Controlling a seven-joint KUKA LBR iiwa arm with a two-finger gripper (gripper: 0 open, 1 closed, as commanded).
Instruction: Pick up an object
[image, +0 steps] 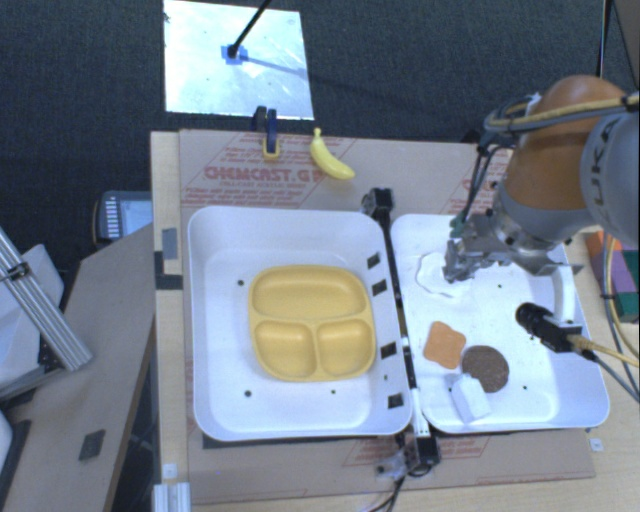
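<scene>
In the right bin (580, 400) lie an orange square piece (444, 344), a brown round disc (486, 367), a small white block (469, 399) and a flat white round piece (432, 273). My gripper (455, 268) hangs over the back left part of this bin, right at the white round piece. The wrist hides much of the fingers, so whether anything sits between them is not visible. A yellow three-compartment tray (305, 321) rests in the left bin (215, 300).
A yellow banana (330, 158) lies on the cardboard behind the bins, beside a yellow clamp (270, 135). A black divider with clips (390, 300) runs between the bins. A black cylindrical part (545, 328) of the arm hangs over the right bin.
</scene>
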